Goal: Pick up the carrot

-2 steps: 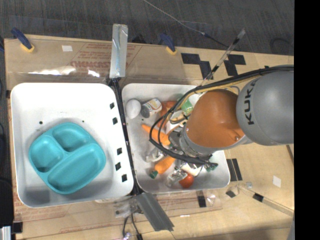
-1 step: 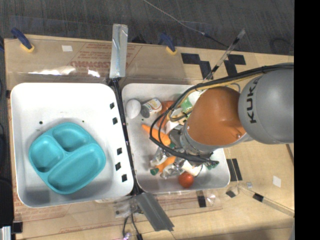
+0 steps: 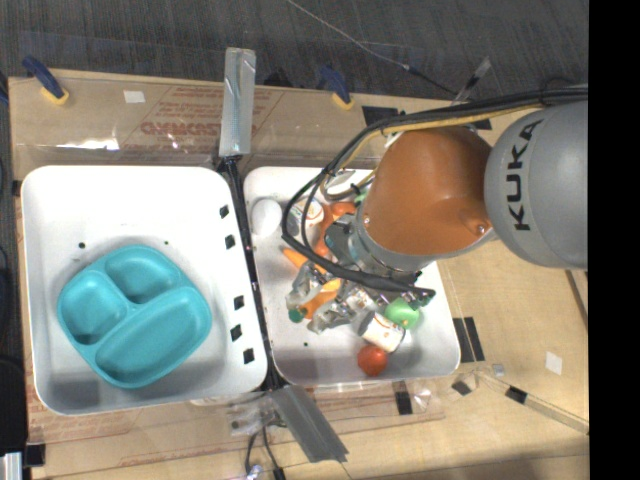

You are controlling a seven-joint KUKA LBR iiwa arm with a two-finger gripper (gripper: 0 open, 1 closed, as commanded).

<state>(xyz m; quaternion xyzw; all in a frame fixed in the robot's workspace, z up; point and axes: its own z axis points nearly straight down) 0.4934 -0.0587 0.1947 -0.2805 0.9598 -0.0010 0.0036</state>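
Jaws: hidden in the clutter of metal parts and cables under the wrist; I cannot tell whether they are spread or pressed together, and nothing shows clearly pinched between them.
Arm: reaches in from 3 o'clock, its orange band covering the middle of the right bin, wrist pointing down into it.
Carrot: most likely the slim orange piece poking out at 9 o'clock of the wrist, lying on the bin floor near the bin's left wall. Other orange bits show at 12 o'clock and at 7 o'clock of the wrist, so the match is not certain.
Other things in the right bin: a red ball at 6 o'clock of the wrist near the front wall, a green piece just above it, and a white piece at the bin's 11 o'clock corner.
Left bin: holds a teal divided plate, well apart from the arm.
Surface: bare wood at 5 o'clock of the bins.
Done so far: by my reading, the arm is lowered over the right bin, close to the orange piece.
Left to do: no carrot is seen lifted, so a confirmed grip and the raise out of the bin look outstanding.
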